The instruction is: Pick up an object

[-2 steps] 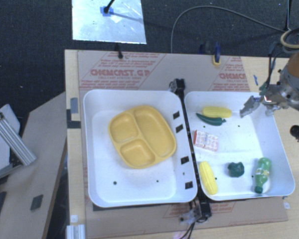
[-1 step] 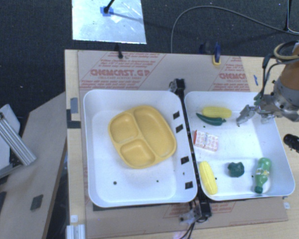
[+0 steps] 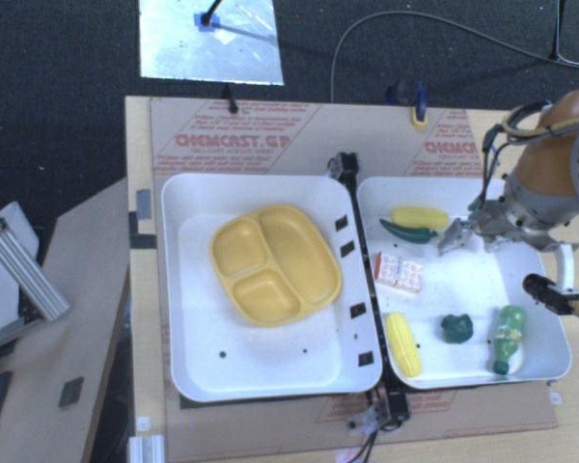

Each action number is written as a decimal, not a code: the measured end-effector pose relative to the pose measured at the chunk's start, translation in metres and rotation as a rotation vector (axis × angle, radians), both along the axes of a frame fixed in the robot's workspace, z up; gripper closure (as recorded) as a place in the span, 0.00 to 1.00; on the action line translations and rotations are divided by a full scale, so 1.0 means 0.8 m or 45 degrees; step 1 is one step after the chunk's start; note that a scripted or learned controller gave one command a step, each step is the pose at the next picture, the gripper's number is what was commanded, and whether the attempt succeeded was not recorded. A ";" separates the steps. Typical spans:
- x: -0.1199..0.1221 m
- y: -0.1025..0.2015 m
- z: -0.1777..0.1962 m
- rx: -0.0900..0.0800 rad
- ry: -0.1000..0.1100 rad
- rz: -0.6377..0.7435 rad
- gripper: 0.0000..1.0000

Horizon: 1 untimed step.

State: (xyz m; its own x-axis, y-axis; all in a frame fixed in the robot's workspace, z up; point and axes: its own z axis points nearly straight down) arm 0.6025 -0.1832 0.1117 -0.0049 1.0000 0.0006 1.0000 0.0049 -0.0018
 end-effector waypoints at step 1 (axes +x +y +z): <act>0.003 -0.001 0.018 -0.003 -0.009 0.002 1.00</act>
State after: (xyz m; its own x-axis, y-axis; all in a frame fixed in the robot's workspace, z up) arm 0.6045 -0.1843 0.1262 -0.0062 1.0000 -0.0021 1.0000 0.0062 0.0056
